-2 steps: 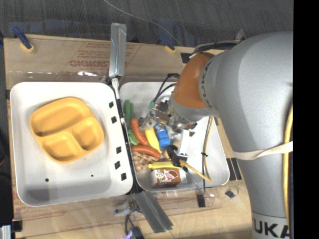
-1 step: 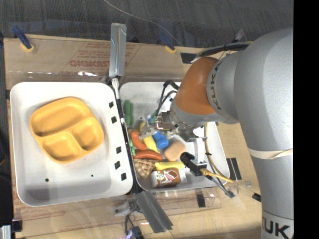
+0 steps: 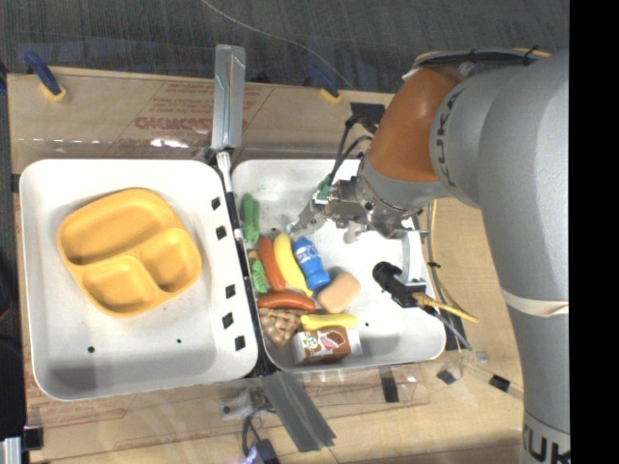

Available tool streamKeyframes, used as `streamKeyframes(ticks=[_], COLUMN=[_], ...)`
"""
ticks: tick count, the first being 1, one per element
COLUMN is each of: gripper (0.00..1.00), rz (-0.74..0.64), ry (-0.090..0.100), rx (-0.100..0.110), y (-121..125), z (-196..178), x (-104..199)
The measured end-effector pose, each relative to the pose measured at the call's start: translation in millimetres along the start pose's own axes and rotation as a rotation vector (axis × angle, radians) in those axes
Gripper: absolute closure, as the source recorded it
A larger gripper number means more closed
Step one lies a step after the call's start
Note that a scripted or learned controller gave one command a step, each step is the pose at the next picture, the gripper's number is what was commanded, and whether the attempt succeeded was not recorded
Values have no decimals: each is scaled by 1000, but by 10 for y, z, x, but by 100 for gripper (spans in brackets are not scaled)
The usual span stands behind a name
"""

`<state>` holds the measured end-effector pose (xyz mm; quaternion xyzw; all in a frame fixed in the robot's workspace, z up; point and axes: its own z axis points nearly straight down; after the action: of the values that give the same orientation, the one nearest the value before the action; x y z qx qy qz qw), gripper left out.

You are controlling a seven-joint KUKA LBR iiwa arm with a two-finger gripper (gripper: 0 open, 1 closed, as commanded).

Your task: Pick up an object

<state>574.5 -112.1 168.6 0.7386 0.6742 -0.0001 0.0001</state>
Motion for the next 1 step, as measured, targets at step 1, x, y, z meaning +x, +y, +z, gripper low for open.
streamKeyframes(ticks=[1], gripper=[100], rz=[-5], ry=[1], rx=[5], y=[-4], z=[-82], x=[9])
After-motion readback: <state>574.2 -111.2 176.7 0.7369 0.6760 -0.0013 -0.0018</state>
